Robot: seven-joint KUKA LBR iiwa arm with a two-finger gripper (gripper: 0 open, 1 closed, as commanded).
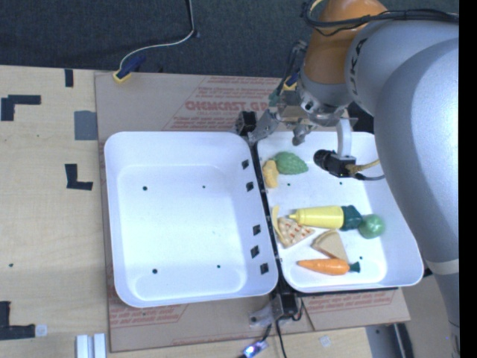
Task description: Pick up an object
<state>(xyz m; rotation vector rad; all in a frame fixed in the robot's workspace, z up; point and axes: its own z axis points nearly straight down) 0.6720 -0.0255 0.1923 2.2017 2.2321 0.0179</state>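
The arm [417, 118] reaches in from the right, and the gripper [287, 129] hangs over the far edge of the right bin [399, 263], close to the wall it shares with the left bin [179, 289]; whether it is apart or together cannot be told from this slant, and nothing shows clamped in it. The candidates all lie in the right bin: a green leafy piece [291, 163] just near of the gripper, a small yellow piece [270, 174] touching the dividing wall beside it, then a yellow bottle [320, 217], a waffle [292, 233], a bread wedge [332, 243], a carrot [326, 267] and a green ball [371, 226] toward the near side. The risks, by judgement: a descent this close to the divider could strike the rim, or nudge the yellow piece against the wall instead of closing round it. The leafy piece looks low and flat, so the grip could slide off. The near cluster is crowded, so a grab there could catch two things.
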